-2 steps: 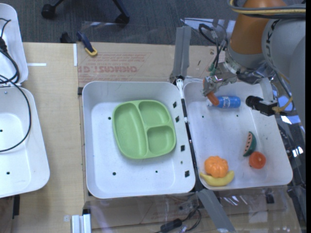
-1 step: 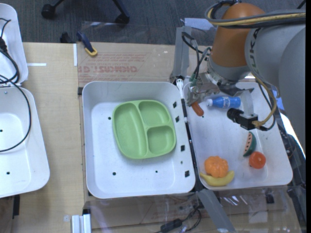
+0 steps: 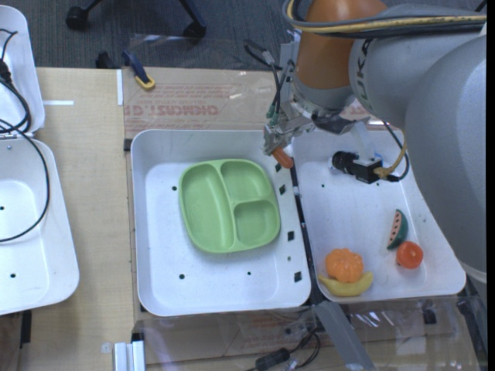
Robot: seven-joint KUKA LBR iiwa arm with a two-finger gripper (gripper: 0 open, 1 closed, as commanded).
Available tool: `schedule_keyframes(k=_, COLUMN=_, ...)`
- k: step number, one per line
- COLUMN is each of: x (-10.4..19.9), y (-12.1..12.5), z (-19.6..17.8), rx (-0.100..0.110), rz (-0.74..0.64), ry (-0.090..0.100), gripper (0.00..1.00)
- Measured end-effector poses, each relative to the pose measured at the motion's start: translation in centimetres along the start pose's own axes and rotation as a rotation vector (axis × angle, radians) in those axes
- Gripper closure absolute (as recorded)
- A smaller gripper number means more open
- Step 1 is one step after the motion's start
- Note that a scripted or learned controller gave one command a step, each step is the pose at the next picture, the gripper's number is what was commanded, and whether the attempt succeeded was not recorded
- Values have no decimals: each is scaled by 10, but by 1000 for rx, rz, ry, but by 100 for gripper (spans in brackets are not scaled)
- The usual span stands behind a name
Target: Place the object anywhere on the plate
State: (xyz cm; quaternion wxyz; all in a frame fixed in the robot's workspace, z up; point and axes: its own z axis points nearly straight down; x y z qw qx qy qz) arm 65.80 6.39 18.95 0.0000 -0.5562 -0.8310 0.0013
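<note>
Red print on the brown sheet behind the bins is mirrored, unreadable. The small orange piece sits right at the tip of the end effector, over the wall between the two bins, near their back edge; can't tell if the end effector is spread or pinching it. The green plate with three compartments lies in the left bin, just left of and nearer than the piece. The right bin holds an orange, banana, watermelon slice and tomato. Pale wood counter, grey carpet, chair base behind
</note>
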Motion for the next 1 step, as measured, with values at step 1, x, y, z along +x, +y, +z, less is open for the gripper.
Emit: schedule_keyframes(k=1, x=0, y=0, z=0, rx=0, rz=0, ry=0, gripper=0)
